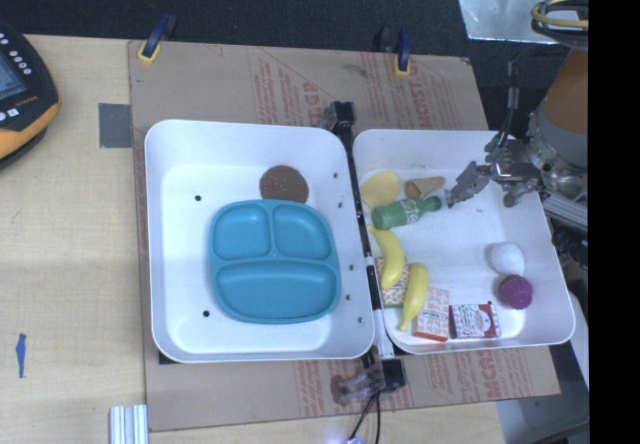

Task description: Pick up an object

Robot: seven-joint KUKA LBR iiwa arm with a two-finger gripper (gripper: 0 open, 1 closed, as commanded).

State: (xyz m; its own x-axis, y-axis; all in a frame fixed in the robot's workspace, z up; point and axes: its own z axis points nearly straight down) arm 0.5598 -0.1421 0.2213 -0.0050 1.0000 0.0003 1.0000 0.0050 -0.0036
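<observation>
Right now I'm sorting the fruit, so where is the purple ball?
The purple ball lies in the right bin, near its lower right corner, just below the white egg.

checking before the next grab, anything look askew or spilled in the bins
Nothing is spilled or damaged. The green bottle lies on its side in the right bin, beside the bananas; the blue divided plate sits flat.

Two bananas (388, 257) (414, 294), two bins (170, 147) (545, 232)
</observation>
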